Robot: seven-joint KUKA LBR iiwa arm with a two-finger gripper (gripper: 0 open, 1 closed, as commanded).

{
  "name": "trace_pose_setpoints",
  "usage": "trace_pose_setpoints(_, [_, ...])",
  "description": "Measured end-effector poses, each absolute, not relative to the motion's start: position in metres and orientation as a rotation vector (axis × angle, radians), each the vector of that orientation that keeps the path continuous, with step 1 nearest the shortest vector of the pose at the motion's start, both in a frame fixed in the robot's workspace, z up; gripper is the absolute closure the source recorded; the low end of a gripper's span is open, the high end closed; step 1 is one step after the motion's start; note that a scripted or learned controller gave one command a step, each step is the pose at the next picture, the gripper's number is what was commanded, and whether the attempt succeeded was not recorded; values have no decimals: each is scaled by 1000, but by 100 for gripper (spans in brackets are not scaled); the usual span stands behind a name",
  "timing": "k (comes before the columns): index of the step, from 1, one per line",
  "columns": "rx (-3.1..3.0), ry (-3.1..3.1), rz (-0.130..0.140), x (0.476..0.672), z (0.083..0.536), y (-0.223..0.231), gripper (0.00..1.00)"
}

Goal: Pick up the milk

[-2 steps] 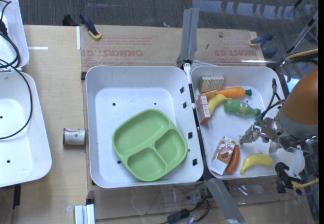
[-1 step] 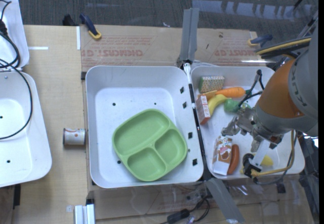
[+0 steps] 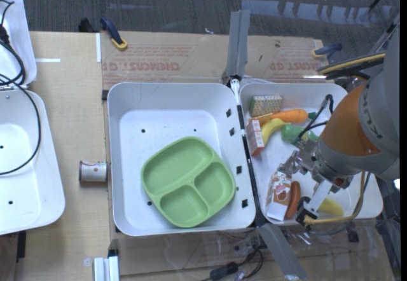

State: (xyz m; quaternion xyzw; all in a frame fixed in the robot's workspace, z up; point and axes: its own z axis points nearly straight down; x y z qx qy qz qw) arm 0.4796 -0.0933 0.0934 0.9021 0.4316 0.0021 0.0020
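The milk (image 3: 277,193) is a white carton with a brown and orange print. It lies at the front left of the right bin (image 3: 369,205), with a red sausage (image 3: 293,199) right against its right side. My gripper (image 3: 301,166) hangs over the middle of that bin, just above and to the right of the carton's top end. The grey wrist and orange band (image 3: 346,128) hide the bin floor behind it. Nothing shows held in the gripper.
The right bin also holds a red carton (image 3: 255,137), a yellow banana (image 3: 272,127), a carrot (image 3: 291,116), a tan box (image 3: 266,104), a green item (image 3: 292,133) and a yellow piece (image 3: 331,208). A green divided plate (image 3: 188,181) lies in the left bin (image 3: 127,146). A small can (image 3: 93,171) rests on the bench.
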Motion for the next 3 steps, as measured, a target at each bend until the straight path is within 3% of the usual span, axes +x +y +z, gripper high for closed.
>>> trace_pose_setpoints(1, [2832, 1353, 3, 479, 102, -94, 100])
trace_pose_setpoints(2, [2862, 1299, -6, 477, 191, 2, 100])
trace_pose_setpoints(3, [2965, 1036, -7, 478, 260, -49, 100])
